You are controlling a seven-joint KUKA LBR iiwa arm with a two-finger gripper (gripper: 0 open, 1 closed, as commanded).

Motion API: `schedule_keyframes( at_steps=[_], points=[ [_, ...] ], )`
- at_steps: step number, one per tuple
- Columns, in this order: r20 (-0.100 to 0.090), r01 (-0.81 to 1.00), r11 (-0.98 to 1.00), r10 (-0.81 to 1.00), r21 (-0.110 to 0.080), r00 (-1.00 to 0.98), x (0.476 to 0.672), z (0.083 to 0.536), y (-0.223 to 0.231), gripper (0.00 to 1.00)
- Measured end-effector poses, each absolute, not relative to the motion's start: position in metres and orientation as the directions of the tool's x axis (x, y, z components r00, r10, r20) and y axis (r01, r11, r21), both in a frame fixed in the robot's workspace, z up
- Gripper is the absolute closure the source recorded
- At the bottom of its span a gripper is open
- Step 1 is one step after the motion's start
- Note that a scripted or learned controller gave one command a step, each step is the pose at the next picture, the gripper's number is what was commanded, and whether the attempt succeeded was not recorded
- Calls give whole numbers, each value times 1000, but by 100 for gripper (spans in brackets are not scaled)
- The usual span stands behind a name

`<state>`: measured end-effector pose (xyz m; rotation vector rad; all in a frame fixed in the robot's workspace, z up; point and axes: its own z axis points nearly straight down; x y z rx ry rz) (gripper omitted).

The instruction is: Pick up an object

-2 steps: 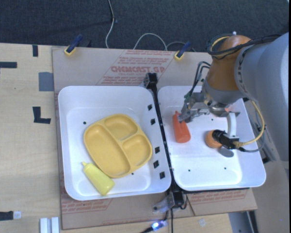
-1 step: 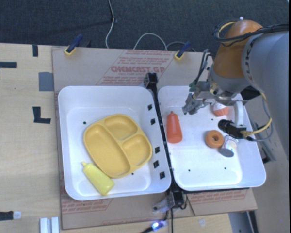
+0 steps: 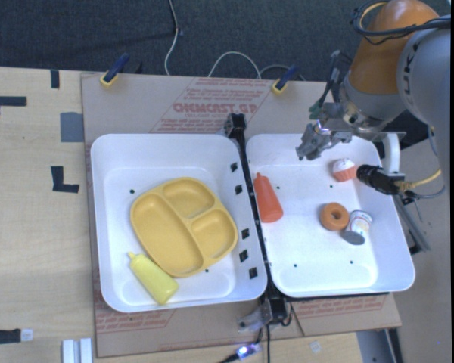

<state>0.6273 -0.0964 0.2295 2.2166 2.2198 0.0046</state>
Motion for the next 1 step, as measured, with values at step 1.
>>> schedule_keyframes(
  at_steps=[1],
  points=[
    [-1, 1000, 1, 1000, 5, -1, 628, 283, -96, 100]
  ],
)
